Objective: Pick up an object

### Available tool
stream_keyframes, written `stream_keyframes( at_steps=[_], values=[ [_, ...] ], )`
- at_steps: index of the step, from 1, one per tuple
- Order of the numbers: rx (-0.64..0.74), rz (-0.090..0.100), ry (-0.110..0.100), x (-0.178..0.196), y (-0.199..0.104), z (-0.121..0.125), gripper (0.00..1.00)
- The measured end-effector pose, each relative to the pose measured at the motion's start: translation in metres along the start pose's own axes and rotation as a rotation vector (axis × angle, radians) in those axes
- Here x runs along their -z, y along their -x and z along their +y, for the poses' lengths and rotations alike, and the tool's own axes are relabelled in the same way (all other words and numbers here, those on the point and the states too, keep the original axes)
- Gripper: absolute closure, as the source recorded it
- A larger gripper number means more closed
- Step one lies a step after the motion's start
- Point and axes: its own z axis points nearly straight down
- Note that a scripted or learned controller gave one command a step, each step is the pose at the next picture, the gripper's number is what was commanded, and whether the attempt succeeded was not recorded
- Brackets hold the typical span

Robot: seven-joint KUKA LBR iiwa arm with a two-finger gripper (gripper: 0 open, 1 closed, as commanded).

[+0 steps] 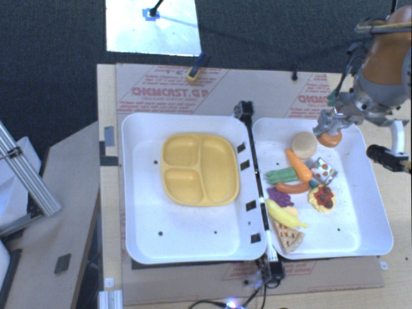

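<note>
Farthest left of the tan bun (304,145), our landmark, sits the left bin (138,192). It holds a yellow divided plate (199,169) lying flat near its middle. The bun itself lies in the upper part of the right bin (360,217), amid a cluster of toy foods.

Below and left of the bun we see green beans (281,174), a purple bunch of grapes (279,195), a banana (286,215) and, lowest, a waffle wedge (290,238). Just below the bun a carrot (299,165) slants down to the right, with a red sausage (293,187) under it. Below and right of the bun lie a small patterned cube (323,171) and a round yellow tart (322,198) with a red top.

Just right of the bun, close but apart from it, lies a small orange piece (331,140). The gripper (329,126) is directly over it and covers its upper part, so we cannot make out its shape. We cannot tell whether the jaws are apart, together or clamped on the piece. The arm (386,63) rises up and right of the bun and is cut off by the picture's edge.
</note>
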Motion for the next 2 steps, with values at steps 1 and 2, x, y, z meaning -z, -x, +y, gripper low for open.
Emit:
stream_keyframes(
  at_steps=[1,2],
  values=[
    [0.001,0.001,0.001,0.014,-0.052,-0.015,1.0],
    [-0.001,0.0,-0.001,-0.002,-0.078,-0.019,1.0]
  ],
)
